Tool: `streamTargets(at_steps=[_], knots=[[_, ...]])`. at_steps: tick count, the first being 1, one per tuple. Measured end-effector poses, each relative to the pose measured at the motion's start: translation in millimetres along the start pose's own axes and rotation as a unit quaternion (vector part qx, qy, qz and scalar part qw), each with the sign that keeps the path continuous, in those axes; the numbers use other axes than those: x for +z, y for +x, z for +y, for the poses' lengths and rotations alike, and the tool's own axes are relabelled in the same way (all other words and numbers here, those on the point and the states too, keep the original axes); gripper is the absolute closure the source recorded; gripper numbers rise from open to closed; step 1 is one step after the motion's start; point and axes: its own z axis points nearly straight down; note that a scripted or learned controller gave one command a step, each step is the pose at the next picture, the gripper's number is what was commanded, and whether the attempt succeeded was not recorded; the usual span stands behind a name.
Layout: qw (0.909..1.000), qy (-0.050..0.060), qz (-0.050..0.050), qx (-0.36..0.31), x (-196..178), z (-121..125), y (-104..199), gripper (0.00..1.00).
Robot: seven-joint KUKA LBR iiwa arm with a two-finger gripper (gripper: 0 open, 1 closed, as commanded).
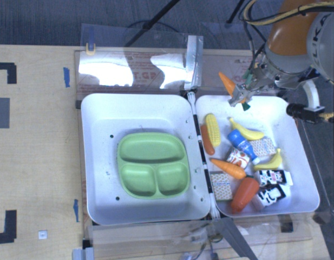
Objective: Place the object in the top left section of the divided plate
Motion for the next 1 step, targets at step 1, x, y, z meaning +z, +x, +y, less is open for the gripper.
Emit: streamTargets(at_steps=[1], knots=[[0.9999,0.001,0.001,-0.012,34.1,-43.6,92.1,1.0]])
